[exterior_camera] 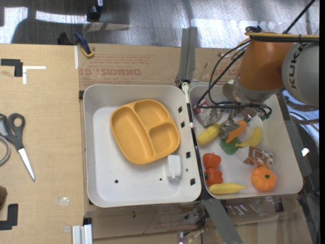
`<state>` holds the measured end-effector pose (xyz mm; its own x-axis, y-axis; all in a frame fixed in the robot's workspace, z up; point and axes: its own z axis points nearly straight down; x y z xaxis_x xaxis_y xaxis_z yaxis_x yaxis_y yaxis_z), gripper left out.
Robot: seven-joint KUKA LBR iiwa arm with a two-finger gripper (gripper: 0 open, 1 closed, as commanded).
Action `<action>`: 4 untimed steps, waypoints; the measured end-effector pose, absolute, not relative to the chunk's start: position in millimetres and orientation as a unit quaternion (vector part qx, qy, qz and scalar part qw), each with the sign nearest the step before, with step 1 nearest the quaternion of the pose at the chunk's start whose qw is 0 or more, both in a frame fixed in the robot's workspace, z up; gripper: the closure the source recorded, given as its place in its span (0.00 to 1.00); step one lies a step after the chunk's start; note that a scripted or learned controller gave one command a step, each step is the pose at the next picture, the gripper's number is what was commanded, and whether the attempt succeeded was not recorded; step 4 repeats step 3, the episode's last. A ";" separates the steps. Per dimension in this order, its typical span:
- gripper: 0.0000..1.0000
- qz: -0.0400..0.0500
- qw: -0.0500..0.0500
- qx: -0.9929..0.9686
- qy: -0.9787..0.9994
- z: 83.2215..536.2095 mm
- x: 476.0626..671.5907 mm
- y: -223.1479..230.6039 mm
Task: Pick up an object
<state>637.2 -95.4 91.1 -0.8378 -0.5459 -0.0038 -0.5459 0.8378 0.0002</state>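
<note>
Right now I am looking at the right bin (290,184) crowded with toy food: a corn cob (208,134), a carrot (234,131) lying over a green piece (228,147), a banana (252,138), a red pepper (212,168), a second yellow banana (227,188) along the lower rim, a small pumpkin (263,179) and a brown packet (258,157). The left bin (101,187) is holding an orange divided plate (145,130) and a small white block (174,165). Both bins are sitting on brown cardboard, with scissors (18,141) lying on the pale bench at the far left. The gripper (235,120) is hanging over the upper middle of the right bin, just above the carrot and corn; cables are blocking my view of it, so I cannot tell whether it is clenched or released.
</note>
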 end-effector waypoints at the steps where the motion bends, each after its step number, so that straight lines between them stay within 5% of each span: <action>1: 1.00 0.000 0.004 -0.360 0.933 253.8 660.4 -90.3; 2: 1.00 0.001 0.002 -0.347 0.938 233.1 644.0 -49.5; 3: 1.00 0.000 0.003 -0.375 0.927 283.7 660.1 -52.1; 4: 1.00 0.000 0.003 -0.375 0.927 283.7 660.1 -52.1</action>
